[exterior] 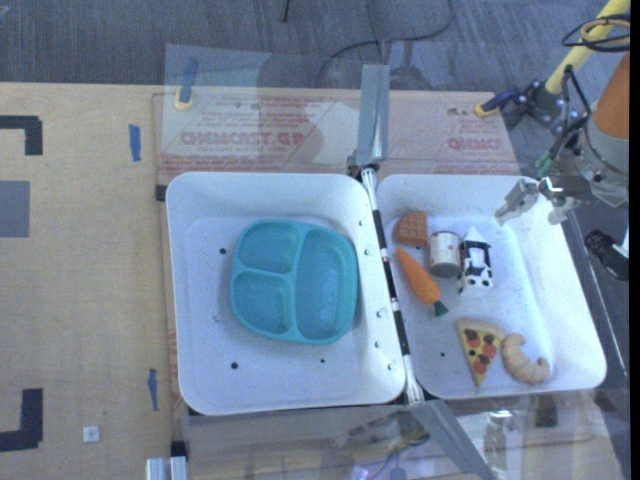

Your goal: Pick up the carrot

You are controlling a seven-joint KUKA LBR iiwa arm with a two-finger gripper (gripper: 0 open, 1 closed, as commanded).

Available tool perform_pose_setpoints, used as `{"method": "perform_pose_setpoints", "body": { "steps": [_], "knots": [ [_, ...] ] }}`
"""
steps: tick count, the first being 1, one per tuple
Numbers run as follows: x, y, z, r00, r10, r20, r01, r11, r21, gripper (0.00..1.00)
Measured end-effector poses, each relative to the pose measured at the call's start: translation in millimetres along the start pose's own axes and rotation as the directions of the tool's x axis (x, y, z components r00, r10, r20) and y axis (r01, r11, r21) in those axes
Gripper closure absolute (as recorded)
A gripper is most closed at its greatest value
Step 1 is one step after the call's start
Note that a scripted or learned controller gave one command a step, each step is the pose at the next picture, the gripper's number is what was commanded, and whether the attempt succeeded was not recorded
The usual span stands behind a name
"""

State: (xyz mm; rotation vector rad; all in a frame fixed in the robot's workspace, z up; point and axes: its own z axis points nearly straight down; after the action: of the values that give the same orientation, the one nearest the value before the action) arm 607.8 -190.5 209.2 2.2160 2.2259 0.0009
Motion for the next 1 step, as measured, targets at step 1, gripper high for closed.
{"method": "perform_pose_setpoints", "body": {
  "steps": [1],
  "knots": [
    [97.7, -40.7, 80.3, 0.999, -0.05, 0.002, 0.05, 0.999, -0.008, 0.0]
  ]
}}
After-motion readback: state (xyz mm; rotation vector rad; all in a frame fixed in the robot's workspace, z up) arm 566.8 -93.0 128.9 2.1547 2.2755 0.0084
